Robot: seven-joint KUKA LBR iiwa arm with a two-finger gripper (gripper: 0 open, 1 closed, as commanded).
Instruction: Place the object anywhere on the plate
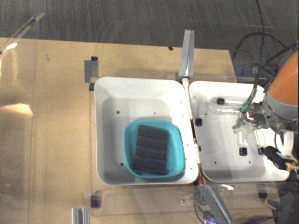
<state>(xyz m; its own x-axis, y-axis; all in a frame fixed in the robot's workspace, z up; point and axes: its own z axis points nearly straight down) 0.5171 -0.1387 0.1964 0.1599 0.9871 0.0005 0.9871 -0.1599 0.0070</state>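
Placement apparently complete: dark ridged object (pixel 151 149) lies on the teal plate (pixel 131 133) (left bin (pixel 107 125)); gripper (pixel 250 118), jaw state indiscernible, hovers over the right bin (pixel 210 169), needing only retreat.

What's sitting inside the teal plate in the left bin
A dark grey ribbed block lies in the teal plate, covering most of its floor. The plate surface under the block is hidden, so anything beneath it cannot be seen.

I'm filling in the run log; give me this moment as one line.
block: lying on plate | plate: left bin | end effector: above right bin | status: block rests on plate
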